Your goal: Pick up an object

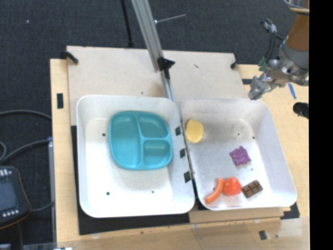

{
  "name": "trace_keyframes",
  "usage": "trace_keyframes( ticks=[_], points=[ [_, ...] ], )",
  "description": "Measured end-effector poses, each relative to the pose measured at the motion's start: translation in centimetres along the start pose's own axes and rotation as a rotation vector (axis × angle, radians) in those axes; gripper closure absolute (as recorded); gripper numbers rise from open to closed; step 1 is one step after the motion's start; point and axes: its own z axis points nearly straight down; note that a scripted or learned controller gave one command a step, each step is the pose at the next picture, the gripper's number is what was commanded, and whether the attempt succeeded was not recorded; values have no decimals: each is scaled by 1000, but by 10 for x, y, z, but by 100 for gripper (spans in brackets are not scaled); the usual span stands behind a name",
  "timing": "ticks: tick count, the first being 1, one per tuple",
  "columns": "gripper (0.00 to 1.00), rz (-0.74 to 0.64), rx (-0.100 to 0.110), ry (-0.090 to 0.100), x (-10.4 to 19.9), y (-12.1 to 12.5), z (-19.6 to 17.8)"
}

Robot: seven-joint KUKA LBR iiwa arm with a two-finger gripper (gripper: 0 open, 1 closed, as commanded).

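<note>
The right bin (pixel 270 124) holds a yellow rounded piece (pixel 194 130) near its left wall, a small purple block (pixel 240 155) in the middle, an orange carrot-like piece (pixel 223 188) at the front, and a brown chocolate-like block (pixel 252 188) beside it. My gripper (pixel 256 89) hangs above the bin's far right corner, well apart from all of these objects. Nothing shows between its tips. The arm's orange band (pixel 299 33) rises at the upper right.
The left bin (pixel 88 155) carries a teal divided plate (pixel 141 140). A slanted metal pole (pixel 148 25) rises from behind the seam between the bins. A black device (pixel 10 194) and cables lie at the far left, off the bench.
</note>
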Motion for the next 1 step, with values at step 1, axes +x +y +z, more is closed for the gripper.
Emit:
trace_keyframes(
  ticks=[1],
  points=[
    [100, 0, 4, 2, 55, -4, -9]
  ],
)
